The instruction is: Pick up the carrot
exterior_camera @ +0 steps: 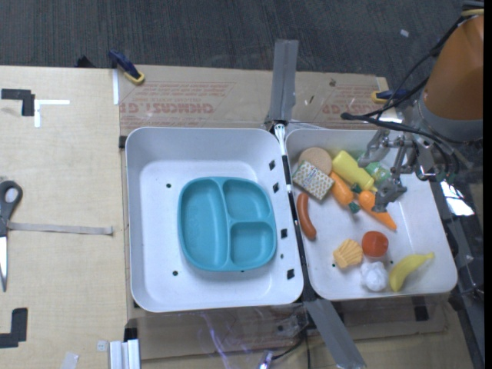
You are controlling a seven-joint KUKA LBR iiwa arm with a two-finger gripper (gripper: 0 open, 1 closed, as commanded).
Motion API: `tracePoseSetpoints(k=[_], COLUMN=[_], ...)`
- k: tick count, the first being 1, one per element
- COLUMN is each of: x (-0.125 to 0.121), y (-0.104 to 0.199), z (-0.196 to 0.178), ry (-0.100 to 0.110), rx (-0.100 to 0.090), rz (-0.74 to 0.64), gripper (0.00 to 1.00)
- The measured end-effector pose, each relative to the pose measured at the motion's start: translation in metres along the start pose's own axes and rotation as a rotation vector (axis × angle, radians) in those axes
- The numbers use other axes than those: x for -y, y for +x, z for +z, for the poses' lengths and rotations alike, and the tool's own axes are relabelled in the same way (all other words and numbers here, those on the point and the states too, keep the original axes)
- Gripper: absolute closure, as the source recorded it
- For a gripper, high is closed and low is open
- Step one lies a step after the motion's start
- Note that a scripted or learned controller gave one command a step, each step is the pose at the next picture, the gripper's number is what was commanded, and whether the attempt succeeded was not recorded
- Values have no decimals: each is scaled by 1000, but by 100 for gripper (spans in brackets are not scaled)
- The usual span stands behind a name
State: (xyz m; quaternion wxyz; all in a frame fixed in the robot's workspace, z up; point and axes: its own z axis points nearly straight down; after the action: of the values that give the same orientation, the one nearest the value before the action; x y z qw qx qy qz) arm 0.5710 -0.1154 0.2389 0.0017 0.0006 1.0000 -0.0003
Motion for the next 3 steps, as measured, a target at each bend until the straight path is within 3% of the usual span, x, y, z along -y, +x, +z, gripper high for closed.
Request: tracePoseSetpoints(k=[1,2,3], x=[3,2,1], y=[5,2,2], z=[145,135,135], ry=[1,2,2], rx=[1,7,7], rz=[-81,-84,-84], gripper=[0,100,0])
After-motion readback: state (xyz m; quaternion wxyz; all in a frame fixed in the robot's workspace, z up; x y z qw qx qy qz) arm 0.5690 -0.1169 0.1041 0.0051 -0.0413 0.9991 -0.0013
